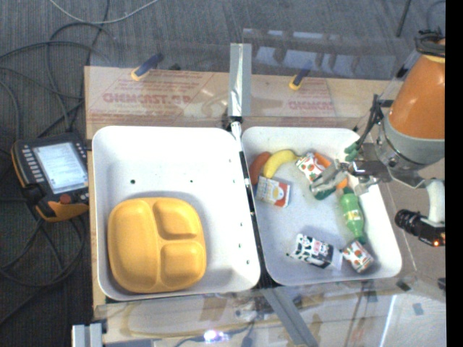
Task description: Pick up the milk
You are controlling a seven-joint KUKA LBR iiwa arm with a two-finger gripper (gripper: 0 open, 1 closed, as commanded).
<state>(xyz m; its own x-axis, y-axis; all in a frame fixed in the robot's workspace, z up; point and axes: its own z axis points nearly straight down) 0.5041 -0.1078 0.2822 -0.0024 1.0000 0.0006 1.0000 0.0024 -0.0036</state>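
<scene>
Camera view, end effector low in right bin beside green bottle, finger state unclear, cow-print milk carton lying apart nearer the front, yellow tray in left bin

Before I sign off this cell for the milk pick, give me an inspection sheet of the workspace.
Surface: two white bins; left bin, right bin.
Job's things: milk carton, cow-patterned, lying near the right bin's front.
Clutter: banana, green bottle, small cartons; yellow tray in the left bin.
Grippers: gripper over the right bin's far right, away from the milk.
Cables: loose on the floor.
Surroundings: teach pendant at left.
</scene>
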